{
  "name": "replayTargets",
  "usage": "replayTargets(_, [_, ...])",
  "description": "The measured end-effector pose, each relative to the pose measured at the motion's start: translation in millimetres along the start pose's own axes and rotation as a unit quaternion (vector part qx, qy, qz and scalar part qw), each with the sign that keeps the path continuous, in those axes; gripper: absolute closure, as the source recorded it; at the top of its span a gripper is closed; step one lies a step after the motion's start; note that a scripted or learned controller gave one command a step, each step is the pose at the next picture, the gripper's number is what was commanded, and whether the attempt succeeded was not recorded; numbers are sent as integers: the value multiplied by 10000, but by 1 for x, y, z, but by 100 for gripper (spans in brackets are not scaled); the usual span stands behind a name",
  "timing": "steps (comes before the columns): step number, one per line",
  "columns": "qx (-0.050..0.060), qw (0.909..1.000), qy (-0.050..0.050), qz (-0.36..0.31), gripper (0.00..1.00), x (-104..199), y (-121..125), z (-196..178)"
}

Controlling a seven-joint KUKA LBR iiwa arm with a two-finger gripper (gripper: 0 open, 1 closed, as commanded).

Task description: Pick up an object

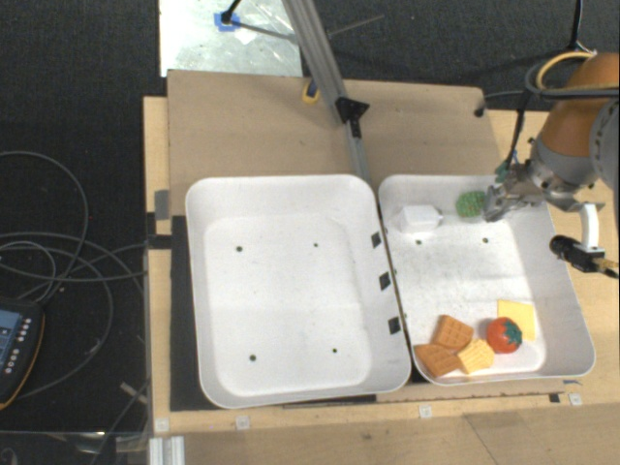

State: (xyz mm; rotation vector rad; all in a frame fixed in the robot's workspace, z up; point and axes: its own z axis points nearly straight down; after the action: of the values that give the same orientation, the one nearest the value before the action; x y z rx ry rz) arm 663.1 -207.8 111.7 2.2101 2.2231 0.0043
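Orange and yellow toy foods crowd the near corner of the right-hand shallow white plastic bin (557, 303): two orange waffle-patterned crackers (451, 332) overlap at the front edge, a smaller yellow waffle square (476, 356) lies against them, and a round red toy tomato with a green stem (504, 334) sits just to the right, touching a pale yellow cheese-like wedge (517, 315) behind it. None of these pieces carries any readable lettering.

To the left, the second shallow white bin (208, 289) shows a bare floor with a few small dark dots. Three small black clips mark the seam where the two bins meet. Both bins rest on a tan wooden bench (252, 124).

Farther back in the right bin, a small white block-shaped object (418, 218) lies near the far left corner, and just to its right sits a small green knobbly toy (471, 203). The grey two-finger gripper (496, 204) is down beside this green toy, right at its right edge; the view is too small and slanted to tell whether the fingers are apart or closed, or whether they touch the toy. Above it rises the arm's orange band and grey wrist (572, 134).

Beyond the bench, a grey metal pole (315, 37) slants up toward a pale floor patch with a scrap of blue tape (229, 20). No writing is legible anywhere.
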Motion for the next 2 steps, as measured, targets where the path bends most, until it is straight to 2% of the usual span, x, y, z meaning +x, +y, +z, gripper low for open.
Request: replayTargets(2, [-12,10000,0,-1,100,7,4,-118])
